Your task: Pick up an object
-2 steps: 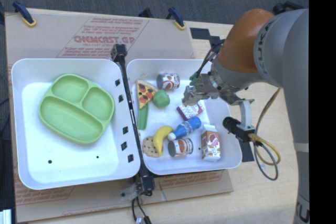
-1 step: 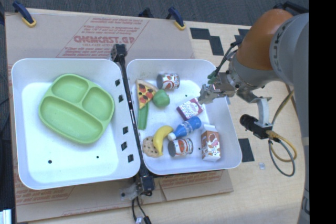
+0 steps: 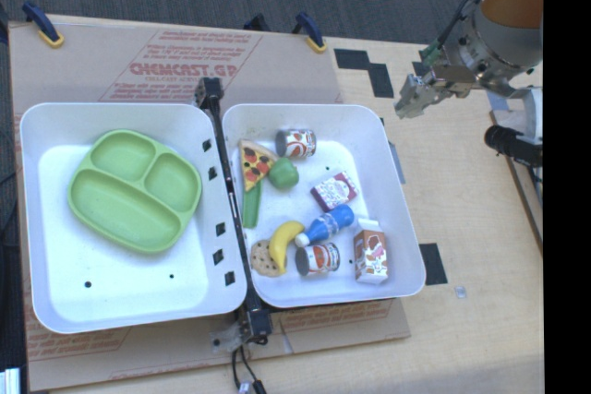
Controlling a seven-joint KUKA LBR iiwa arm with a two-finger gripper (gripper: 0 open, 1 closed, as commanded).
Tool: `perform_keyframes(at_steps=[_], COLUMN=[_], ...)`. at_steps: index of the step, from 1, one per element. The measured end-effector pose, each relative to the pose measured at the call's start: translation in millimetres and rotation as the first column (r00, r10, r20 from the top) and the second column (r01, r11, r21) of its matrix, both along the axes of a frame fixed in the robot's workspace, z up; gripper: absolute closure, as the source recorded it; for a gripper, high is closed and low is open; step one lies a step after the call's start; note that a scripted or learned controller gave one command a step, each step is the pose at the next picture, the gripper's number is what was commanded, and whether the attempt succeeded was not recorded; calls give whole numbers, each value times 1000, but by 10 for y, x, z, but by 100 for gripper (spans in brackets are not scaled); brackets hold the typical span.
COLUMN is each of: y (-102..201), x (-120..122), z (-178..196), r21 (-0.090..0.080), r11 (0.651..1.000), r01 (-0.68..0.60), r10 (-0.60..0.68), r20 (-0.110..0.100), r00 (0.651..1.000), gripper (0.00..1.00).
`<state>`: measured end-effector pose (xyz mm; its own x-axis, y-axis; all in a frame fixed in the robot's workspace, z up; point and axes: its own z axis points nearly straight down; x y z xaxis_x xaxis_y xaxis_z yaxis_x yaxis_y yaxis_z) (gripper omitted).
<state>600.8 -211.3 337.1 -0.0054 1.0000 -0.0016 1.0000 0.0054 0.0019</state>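
Observation:
The right white bin (image 3: 392, 198) holds several toy foods: a pizza slice (image 3: 255, 163), a green lime (image 3: 283, 174), a small can (image 3: 296, 143), a red-and-white carton (image 3: 333, 191), a blue bottle (image 3: 329, 223), a banana (image 3: 284, 241), a cookie (image 3: 265, 258), a second can (image 3: 319, 259) and a brown carton (image 3: 370, 256). My gripper (image 3: 413, 98) hangs above the bench just beyond the bin's upper right corner, apart from all of these. Nothing shows between its fingers.
The left white bin (image 3: 37, 272) holds a green divided plate (image 3: 136, 190). A black clamp bar (image 3: 222, 189) runs between the bins. Cardboard with red print lies behind them, with blue clips at its back edge. A black fixture (image 3: 512, 145) sits at the right.

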Motion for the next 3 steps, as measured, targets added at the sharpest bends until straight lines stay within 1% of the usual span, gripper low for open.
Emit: perform_keyframes(at_steps=[1,2,3], y=[722,365,970], x=[-87,434,550], z=[-1268,-608,-1123], r21=[3,1,2], r11=[1000,1000,1000], r01=[0,-1,-1], r10=[0,1,1], r20=[-7,-1,-5], r00=[1000,1000,1000], gripper=[100,100,100])
